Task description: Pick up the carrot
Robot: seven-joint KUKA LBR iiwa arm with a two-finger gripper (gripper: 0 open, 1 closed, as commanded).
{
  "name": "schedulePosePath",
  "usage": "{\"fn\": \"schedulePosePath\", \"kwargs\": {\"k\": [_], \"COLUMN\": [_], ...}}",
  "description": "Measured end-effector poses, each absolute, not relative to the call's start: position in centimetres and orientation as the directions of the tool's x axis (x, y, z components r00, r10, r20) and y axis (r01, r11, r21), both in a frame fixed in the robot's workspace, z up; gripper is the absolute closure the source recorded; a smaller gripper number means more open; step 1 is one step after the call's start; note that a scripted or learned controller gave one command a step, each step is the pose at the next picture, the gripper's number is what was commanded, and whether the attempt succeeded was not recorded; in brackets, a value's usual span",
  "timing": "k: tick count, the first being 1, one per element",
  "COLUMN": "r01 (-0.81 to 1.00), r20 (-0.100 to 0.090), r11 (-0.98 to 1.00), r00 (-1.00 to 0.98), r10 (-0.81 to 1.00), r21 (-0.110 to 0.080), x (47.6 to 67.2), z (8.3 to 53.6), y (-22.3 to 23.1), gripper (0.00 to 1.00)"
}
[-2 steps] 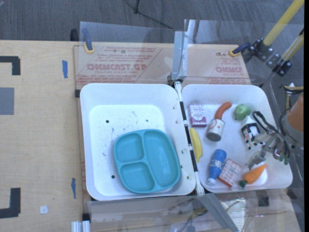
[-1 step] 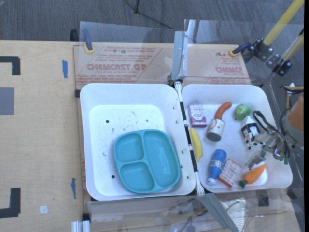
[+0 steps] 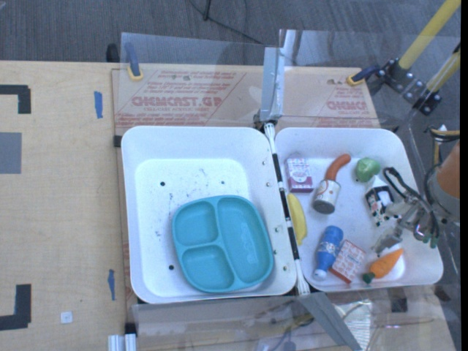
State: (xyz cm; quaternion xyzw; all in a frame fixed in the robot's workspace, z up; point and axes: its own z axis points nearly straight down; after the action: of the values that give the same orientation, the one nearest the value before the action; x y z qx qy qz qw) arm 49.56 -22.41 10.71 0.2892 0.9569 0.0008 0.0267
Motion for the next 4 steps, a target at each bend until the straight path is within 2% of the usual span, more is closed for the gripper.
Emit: {"fn": "schedulePosePath", "kwargs": {"k": [1,3,4], "r01": [0.558,0.609,0.675], "r20": [-0.051,-0.063,-0.005], "r11": [0.830,0.793,0.738], "r00": [-0.828,-0.791,-0.738], "r10": [0.558,0.608,0.675], "r21": [0.018,0.012,0.002], "x": [49.6,49.4,48.1], "z": [10.7,10.8,20.8], "y": [-22.4,-21.1,-22.4], "gripper": [0.00,0.00,0.00]}}
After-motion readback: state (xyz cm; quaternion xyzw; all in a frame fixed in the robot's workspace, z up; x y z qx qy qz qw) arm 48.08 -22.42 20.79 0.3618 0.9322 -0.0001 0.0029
